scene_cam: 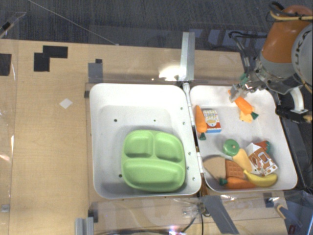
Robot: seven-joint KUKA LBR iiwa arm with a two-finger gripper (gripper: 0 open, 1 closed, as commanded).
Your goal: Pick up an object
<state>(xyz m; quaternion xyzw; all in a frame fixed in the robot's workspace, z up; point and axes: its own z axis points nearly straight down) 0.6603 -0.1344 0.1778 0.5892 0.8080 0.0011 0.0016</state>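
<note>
My gripper [241,91] hangs over the far edge of the right bin [283,146], under the grey wrist with its orange band. Directly below it, touching or nearly touching its tip, is a small orange carrot toy [244,106] with a green top pointing to the lower right. I cannot tell whether the carrot lies on the bin floor or is gripped. The right bin also holds a second orange carrot [199,121] along its left wall, a small white, blue and red box [211,120], a green round piece [230,146] and a banana [259,179].
A green divided plate [154,160] lies in the left bin [112,111]. At the near end of the right bin are a snack packet [261,161], a brown waffle piece [234,169] and another carrot [237,182], packed together. A metal divider post [187,58] stands between the bins.
</note>
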